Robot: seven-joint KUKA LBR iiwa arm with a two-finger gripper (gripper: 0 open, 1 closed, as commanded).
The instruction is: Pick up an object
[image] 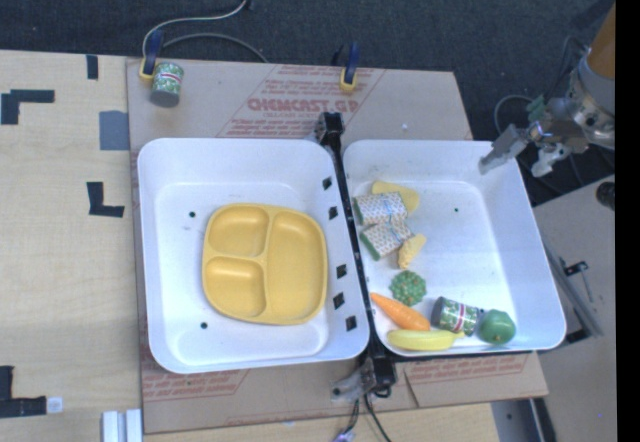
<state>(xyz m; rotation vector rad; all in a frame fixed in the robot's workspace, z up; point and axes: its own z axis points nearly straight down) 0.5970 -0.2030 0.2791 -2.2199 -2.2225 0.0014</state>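
The tool (520, 148) hangs open and empty over the right bin's (520, 230) far rim, clear of the toy food clustered by the divider.

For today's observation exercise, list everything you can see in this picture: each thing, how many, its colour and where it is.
Bins: 2, white, side by side on the bench.
Divided plate: 1, yellow, in the left bin.
Sponges: a few, yellow and green, right bin, against the divider.
Corn: 1, yellow, beside the sponges.
Broccoli: 1, green, right bin.
Carrot: 1, orange, near edge.
Banana: 1, yellow, near edge.
Can: 1, dark, lying down.
Apple: 1, green, near corner.
Small can: 1, green-labelled, on the cardboard beyond the bins.
Gripper: 1, grey, above the right bin's far right corner.
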